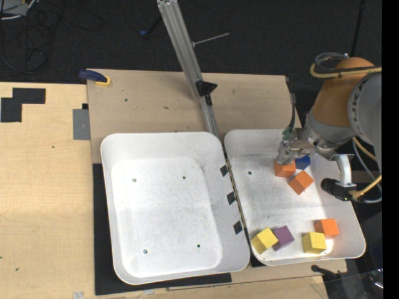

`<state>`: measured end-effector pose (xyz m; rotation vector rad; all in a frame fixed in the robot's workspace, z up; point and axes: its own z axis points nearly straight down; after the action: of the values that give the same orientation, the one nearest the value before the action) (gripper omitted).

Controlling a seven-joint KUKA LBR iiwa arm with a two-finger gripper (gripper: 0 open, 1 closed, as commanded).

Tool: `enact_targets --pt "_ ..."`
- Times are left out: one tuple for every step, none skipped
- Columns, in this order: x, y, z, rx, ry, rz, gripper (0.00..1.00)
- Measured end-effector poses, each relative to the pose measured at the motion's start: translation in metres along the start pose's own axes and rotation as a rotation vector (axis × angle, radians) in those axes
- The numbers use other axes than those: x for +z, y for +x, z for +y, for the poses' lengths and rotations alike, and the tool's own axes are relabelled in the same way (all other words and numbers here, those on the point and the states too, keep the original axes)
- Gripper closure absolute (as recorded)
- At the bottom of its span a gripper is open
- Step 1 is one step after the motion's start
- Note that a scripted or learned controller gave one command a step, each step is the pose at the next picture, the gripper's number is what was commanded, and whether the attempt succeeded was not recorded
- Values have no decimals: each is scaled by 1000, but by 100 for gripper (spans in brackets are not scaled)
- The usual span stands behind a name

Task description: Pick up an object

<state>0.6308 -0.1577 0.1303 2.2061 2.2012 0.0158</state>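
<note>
Metal two-finger gripper [292,154] on a grey robot arm [349,108] with an orange band reaches in from the right and hangs low over the right-hand shallow white plastic bin [249,145]. Whether it has closed on anything cannot be told from this high, slanted view.

Directly beneath its tip sits an orange cube-shaped block [285,169], touching or nearly touching the gripper. A small blue block [303,162] lies just beside it to the right, partly hidden, and a second orange cube [301,182] sits just beside both, toward the front of the bin.

Judging from this, the step in hand is the grasp on the first orange block. To do it well, the gripper likely needs to settle squarely over that cube and close on two opposite flat faces, avoiding the blue neighbour crowding one side. A nudge could push the cluster apart.

The target block looks small, matte, solid-coloured and sharp-edged, slightly turned on the bin floor.

Farther out, near the bin's front edge, rest a yellow cube [264,238] touching a purple cube [283,236], then another yellow cube [313,242] beside a third orange cube [328,227]. The left-hand white bin [118,148] lies alongside.
</note>
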Motion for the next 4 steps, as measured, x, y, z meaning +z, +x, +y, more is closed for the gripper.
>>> enact_targets --pt "-64 -2 0 -3 21 10 100" --pt "-123 -10 0 -2 20 9 100" --pt "-147 -11 1 -4 23 10 100" --pt "-149 44 2 -7 28 13 100"
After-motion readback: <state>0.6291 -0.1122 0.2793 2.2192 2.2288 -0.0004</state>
